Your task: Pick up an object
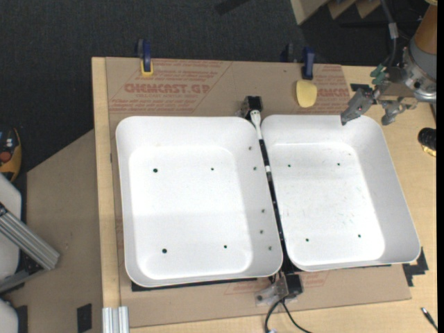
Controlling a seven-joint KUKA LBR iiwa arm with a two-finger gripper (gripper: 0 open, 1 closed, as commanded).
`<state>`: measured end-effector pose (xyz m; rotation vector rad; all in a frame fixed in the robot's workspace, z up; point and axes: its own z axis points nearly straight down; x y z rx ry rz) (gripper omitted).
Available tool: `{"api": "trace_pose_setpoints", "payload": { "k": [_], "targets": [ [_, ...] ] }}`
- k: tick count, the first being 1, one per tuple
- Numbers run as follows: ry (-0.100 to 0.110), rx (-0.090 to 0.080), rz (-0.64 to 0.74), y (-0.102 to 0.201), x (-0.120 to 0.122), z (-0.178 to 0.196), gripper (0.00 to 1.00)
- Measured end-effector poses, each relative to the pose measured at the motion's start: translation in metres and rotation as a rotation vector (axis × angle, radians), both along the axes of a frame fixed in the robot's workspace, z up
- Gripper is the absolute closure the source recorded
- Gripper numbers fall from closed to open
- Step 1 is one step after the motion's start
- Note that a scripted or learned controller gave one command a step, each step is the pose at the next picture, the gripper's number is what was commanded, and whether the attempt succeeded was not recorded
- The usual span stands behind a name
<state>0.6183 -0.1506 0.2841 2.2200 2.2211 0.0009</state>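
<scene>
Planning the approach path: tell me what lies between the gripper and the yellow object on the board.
In the camera view, bare brown board separates the gripper from the yellow object.

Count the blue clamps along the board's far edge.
2. One blue clamp at the far left of the board; the other at the far right, just above the yellow object.
</scene>
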Motion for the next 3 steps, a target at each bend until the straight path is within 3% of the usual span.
{"api": "trace_pose_setpoints", "payload": {
  "k": [1, 2, 3],
  "targets": [
    [-0.004, -0.001, 0.001, 0.000, 0.001, 0.011, 1.00],
    [0.011, 0.006, 0.008, 0.098, -0.036, -0.050, 1.00],
    [-0.009, 0.002, 0.006, 0.155, -0.027, 0.041, 1.00]
  ]
}}
